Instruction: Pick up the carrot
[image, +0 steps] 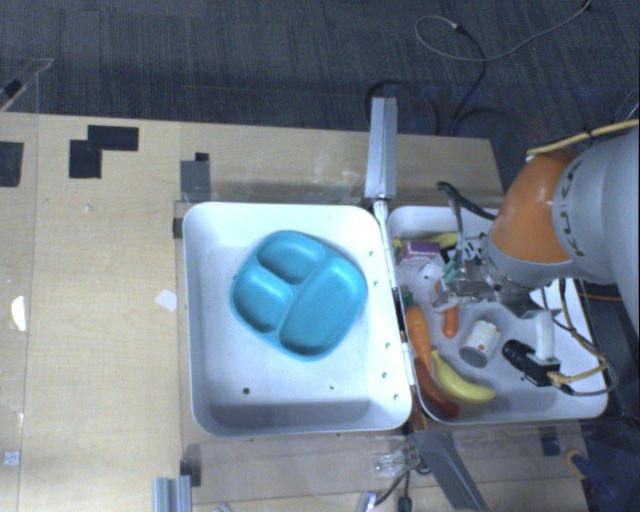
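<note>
Nearest the camera in the right bin (521, 417), a yellow banana (464, 386) lies curved across the front, with something dark red (441, 403) tucked at its 7 o'clock side.

Just beyond them is the carrot (418, 338). It is a plain orange stick, smooth and dull, lying flat against the bin's left wall. Its long axis runs close to 12-to-6 o'clock, the far end leaning slightly toward 11. Its near end meets the banana; I cannot tell which end is the tip.

At the carrot's 3 o'clock sits a small white cylinder (479, 342), tipped on its side, apart from the carrot.

A short red-orange piece (451, 321) stands between the two, right below my hand (453, 299), which hangs over the middle of the bin, at the carrot's 1 o'clock and not touching it. Whether my hand is spread or pressed together I cannot tell.

Farther back, purple and yellow packets (426, 245) lie by the far wall.

In the left bin (220, 400) rests a blue divided plate (298, 292). Both bins sit on the pale worktop (100, 330).
</note>
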